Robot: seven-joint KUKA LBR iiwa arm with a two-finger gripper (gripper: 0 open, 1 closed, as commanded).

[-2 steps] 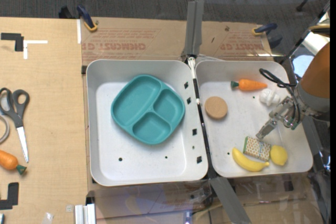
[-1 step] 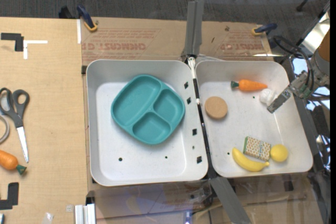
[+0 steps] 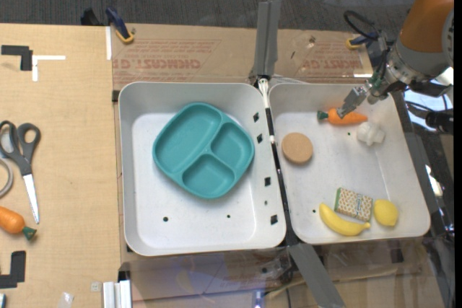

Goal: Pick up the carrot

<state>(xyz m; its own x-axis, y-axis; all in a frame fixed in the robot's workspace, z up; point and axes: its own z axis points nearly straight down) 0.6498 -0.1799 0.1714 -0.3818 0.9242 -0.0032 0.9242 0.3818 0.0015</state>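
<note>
Two shallow white bins sit side by side, and the carrot (image 3: 346, 117) lies in the right bin (image 3: 404, 177), up near its far wall toward one o'clock of that bin's floor. The gripper (image 3: 354, 102) hangs right over the carrot's middle, its slim fingers seemingly touching or just above the orange body; whether they are spread or pressed together I cannot tell at this slant, and nothing shows the carrot lifted. The step in hand looks like the final descent and grasp, not yet a lift. The carrot's long axis runs nearly from nine to three o'clock, its green stub at the nine o'clock end and its taper pointing toward three o'clock, at a small white object (image 3: 370, 133) lying just beside it at four o'clock. The next move probably calls for the fingers to straddle the body across that axis, close firmly, then rise straight without nudging the white neighbour.
</note>
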